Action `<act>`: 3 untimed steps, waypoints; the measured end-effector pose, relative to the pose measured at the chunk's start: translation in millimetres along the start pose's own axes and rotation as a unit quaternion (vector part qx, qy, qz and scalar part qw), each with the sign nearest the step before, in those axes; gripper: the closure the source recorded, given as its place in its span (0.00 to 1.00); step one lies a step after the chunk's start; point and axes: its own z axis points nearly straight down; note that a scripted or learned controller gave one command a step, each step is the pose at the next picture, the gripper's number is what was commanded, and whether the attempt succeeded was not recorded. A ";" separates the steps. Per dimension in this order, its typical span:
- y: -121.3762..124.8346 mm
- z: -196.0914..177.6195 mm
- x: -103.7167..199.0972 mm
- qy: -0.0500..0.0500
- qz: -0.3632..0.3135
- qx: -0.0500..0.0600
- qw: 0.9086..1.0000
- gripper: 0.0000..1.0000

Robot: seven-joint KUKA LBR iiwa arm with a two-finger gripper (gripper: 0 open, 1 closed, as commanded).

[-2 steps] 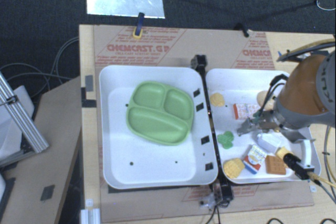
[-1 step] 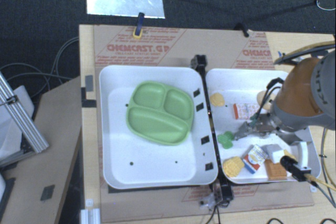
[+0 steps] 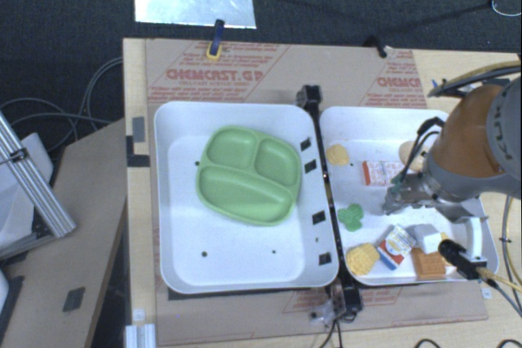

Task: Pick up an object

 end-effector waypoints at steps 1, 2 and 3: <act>4.4 -63.3 2.0 0.000 -0.002 -0.001 1.000 1.00; 5.7 -127.1 5.5 0.000 -0.002 -0.002 1.000 1.00; 6.7 -129.4 5.6 0.000 -0.002 0.001 1.000 1.00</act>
